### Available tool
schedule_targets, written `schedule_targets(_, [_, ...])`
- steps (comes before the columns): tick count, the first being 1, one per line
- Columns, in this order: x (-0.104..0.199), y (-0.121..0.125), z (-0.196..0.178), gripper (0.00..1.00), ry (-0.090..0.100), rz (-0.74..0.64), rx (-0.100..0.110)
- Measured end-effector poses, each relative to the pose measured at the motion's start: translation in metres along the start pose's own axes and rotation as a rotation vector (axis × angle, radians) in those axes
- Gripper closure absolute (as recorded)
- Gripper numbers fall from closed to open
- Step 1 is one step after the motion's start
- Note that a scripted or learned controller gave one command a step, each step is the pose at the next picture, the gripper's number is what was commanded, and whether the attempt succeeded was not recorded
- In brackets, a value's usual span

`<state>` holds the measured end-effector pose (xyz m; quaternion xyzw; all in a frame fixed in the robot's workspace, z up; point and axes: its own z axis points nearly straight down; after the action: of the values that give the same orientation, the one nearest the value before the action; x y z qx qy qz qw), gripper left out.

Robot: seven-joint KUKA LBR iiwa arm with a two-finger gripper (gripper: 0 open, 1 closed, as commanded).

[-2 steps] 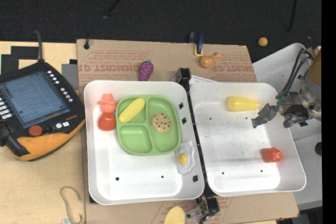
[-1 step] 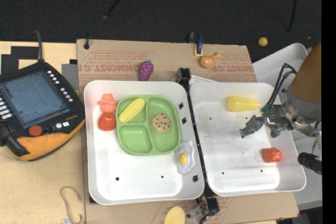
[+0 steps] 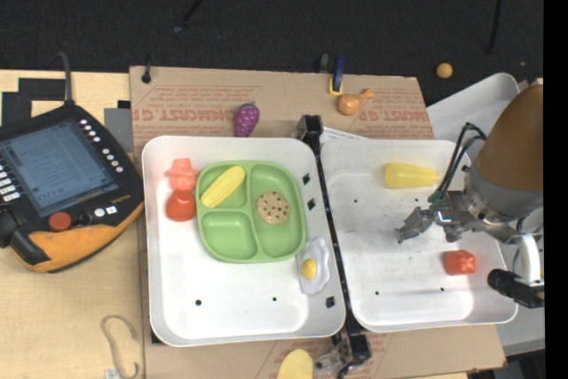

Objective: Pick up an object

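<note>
1. Over the right white bin (image 3: 417, 306), the gripper (image 3: 433, 225) hangs at the end of the grey arm (image 3: 510, 164), which reaches in from the right edge.
2. Nearest to it is a small red block (image 3: 459, 262), lying on the bin floor below and to the right of the fingers (image 3: 410, 230), near but apart from them.
3. That block is bright red, squat and roughly cube-shaped, resting flat.
4. A yellow toy corn cob (image 3: 410, 176) lies on its side in the upper part of the same bin, above the fingers and apart from them.
5. Whether the fingers stand apart or together, I cannot tell; they read as a dark cluster, and nothing shows between them.
6. Across in the left white bin (image 3: 231, 315) sits a green divided plate (image 3: 248, 213) carrying a second corn cob (image 3: 221, 185) and a cookie (image 3: 272, 208).
</note>
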<state>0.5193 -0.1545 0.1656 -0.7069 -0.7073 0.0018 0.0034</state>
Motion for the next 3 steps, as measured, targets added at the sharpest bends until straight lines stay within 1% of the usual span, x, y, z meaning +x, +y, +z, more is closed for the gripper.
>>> schedule_targets(1, [0.001, 0.002, 0.044, 0.0, 0.0, 0.0, 0.0])
schedule_targets(2, [0.003, 0.002, 0.08, 0.0, 0.0, 0.0, -0.003])
schedule_targets(3, [0.001, 0.002, 0.068, 1.0, -0.001, 0.006, -0.005])
